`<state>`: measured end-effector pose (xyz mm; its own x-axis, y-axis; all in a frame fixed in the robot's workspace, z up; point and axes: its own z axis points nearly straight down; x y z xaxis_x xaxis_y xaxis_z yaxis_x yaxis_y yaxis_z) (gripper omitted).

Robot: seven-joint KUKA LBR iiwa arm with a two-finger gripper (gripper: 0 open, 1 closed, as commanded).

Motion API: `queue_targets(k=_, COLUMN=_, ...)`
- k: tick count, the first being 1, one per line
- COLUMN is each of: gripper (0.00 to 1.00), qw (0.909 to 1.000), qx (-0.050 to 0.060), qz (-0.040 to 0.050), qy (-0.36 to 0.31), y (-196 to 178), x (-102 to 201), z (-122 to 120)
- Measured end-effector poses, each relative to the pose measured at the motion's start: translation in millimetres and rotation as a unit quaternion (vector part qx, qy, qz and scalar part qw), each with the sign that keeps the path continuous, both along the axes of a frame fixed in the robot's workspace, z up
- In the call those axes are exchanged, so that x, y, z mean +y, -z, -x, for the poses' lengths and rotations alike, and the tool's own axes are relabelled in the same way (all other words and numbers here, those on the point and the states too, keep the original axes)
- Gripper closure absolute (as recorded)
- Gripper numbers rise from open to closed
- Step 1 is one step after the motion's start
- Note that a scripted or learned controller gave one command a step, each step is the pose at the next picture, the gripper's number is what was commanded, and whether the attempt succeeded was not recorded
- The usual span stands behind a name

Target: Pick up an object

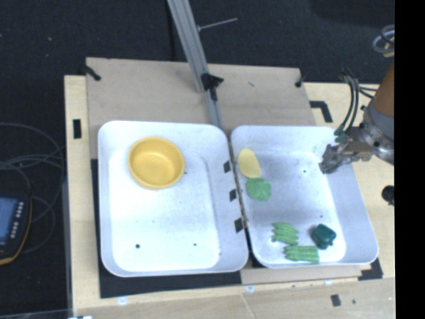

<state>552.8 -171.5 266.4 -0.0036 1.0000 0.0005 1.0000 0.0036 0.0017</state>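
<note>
At three o'clock over the right bin (345,198), the gripper (330,161) hangs; whether it is spread or closed I cannot tell. The dark green piece (323,235) lies at five o'clock, isolated; descending centred there should avoid the green pods (285,232).

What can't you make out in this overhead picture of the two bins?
- Gripper: too small and dark in the camera view to tell how its fingers stand.
- Arm: cut off at the view's right.
- Dark green object: too small to identify.
- Handheld device: cut off by the left edge.
</note>
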Motion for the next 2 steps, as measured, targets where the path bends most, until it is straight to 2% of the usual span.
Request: queue_targets(k=2, gripper=1.00, qw=1.0000, qx=0.000, qz=-0.0002, qy=0.000, y=-10, x=93, z=-27)
